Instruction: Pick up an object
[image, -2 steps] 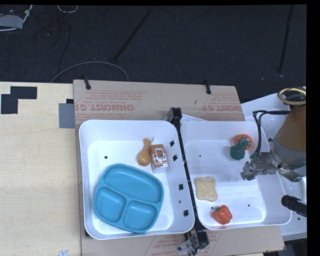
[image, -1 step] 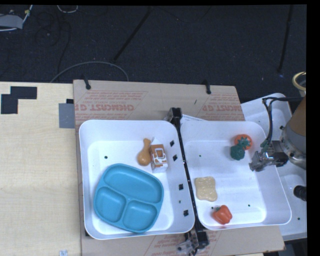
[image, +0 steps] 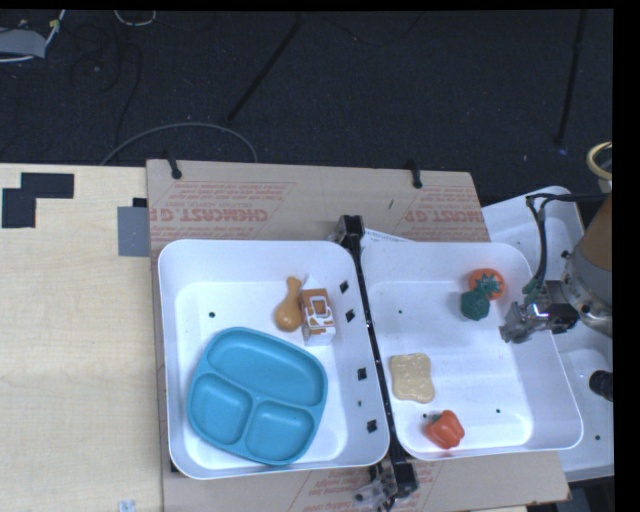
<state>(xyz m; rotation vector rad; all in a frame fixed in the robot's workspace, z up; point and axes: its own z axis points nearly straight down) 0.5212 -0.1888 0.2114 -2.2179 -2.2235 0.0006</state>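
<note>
My gripper (image: 522, 322) hangs at the right edge of the right bin (image: 500, 440), low over its rim, with nothing seen between its fingers. Just to its left lies a green toy with an orange-red top (image: 480, 294). A beige flat piece (image: 412, 377) rests near the right bin's middle, and a red-orange pepper (image: 445, 429) sits by the front wall. In the left bin (image: 180, 300) lie a blue divided plate (image: 258, 396), a tan drumstick (image: 290, 306) and a small orange-and-white box (image: 318, 315).
A black divider with clips (image: 365, 340) runs between the two bins. Cardboard (image: 300, 200) lies under both bins. Cables and arm hardware (image: 590, 300) crowd the right side beyond the bin. Light wood bench (image: 70, 350) extends to the left.
</note>
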